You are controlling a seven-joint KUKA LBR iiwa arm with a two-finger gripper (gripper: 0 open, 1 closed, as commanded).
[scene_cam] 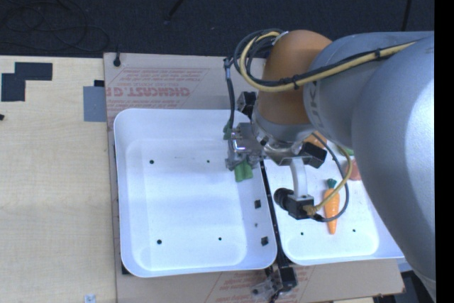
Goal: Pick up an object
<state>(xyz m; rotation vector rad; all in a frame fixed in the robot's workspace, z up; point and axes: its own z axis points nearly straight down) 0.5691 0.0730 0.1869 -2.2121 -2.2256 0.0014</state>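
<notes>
Just claw (242,165) over left bin's (142,131) right edge, carrot (331,209) beside

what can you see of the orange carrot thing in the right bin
The carrot is a small orange toy, tapered like a cone, with a bit of green at its upper end. It looks like plastic or rubber. It lies on the floor of the right bin, narrow tip pointing toward the bin's near edge, green top pointing away. The arm's wrist hardware and a yellow cable overlap it in view; whether they touch it cannot be told. Part of it is hidden.
</notes>
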